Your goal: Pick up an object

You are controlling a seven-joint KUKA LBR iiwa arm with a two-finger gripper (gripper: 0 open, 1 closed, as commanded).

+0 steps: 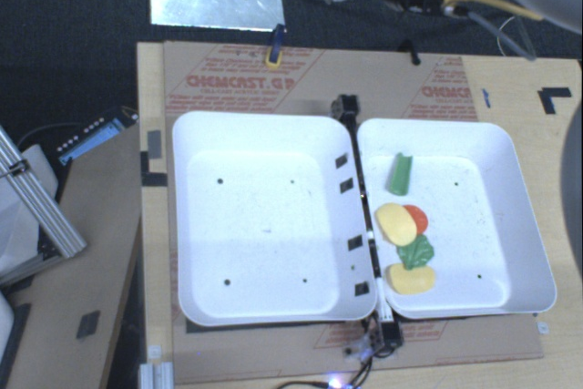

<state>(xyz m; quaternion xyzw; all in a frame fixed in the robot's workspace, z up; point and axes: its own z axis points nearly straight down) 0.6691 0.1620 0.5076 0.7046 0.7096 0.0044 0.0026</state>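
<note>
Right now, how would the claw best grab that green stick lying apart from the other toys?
Probably across the middle of the green stick, coming straight down from above. It lies flat, long and narrow, running up and down the right bin, with open floor beside both long sides and the clustered toys farther down.

green piece (399,174): long, flat-looking, lying almost upright in the view with a slight tilt, in the right bin (510,196), near its left wall, apart from the other pieces.
pale yellow piece (394,224): rounded, lying below the green piece, overlapping the red piece.
red piece (417,217): round, partly covered, just right of the pale yellow piece.
dark green piece (417,252): leafy shape, touching the pale yellow piece above and the yellow piece below.
yellow piece (412,280): oval, lying flat, lowest of the group, near the bin's front-left corner.
</note>
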